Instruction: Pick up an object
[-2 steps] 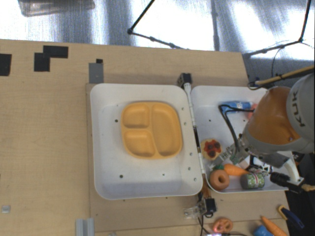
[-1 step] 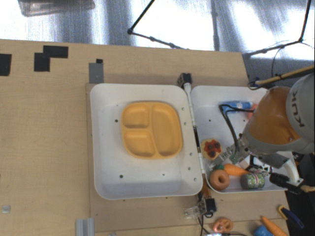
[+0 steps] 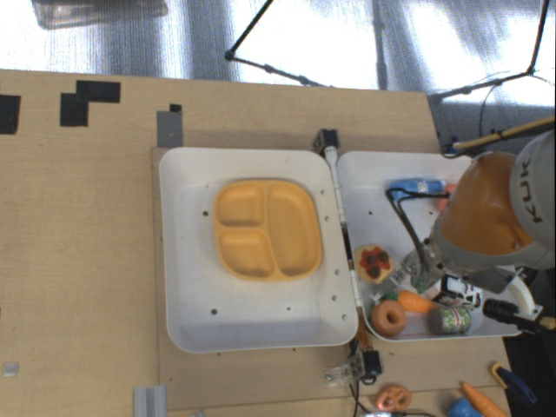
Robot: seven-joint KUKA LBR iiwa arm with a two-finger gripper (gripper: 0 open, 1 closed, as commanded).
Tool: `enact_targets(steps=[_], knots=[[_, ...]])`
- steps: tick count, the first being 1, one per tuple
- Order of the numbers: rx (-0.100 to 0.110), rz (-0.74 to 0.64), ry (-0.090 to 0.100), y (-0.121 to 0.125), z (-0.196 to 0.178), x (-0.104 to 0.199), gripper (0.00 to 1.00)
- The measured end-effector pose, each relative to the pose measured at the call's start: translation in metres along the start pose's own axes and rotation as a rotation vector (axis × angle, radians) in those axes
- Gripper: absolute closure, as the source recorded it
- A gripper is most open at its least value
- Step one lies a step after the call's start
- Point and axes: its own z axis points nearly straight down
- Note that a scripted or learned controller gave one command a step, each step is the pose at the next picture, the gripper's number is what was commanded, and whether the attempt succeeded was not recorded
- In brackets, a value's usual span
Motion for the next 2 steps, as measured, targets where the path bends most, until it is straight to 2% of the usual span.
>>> enact_targets(steps=[1,2], knots=[[0.003,-0.003,0.005,0.000,-0.010,0.001,1.00],[0.017,0.070,0.020,0.000,-0.073,0.008,1.00]])
